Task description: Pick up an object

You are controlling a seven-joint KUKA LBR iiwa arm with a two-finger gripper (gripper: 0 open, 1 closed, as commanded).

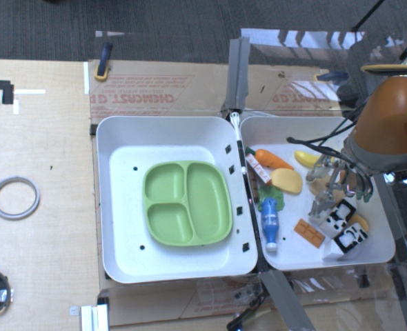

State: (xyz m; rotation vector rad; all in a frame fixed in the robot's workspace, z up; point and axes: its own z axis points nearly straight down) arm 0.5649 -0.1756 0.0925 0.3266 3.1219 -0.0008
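Observation:
The right bin (pixel 286 255) holds several small items: an orange carrot (pixel 272 160), a yellow rounded piece (pixel 287 180), a yellow banana (pixel 305 158), a blue bottle (pixel 270 222) lying beside a green leafy item (pixel 272 196), an orange waffle-like block (pixel 309 232) and a black-and-white patterned block (pixel 344 226). My gripper (pixel 322 211) hangs over the right half of this bin, its metal fingers pointing down just left of the patterned block. Nothing shows between the fingers.
The left bin (pixel 114 205) carries a green three-compartment plate (pixel 188 203). A grey divider post (pixel 237 74) stands between the bins at the back. A tape ring (pixel 14 197) lies on the wooden bench at left. The arm's orange band (pixel 393 116) looms at right.

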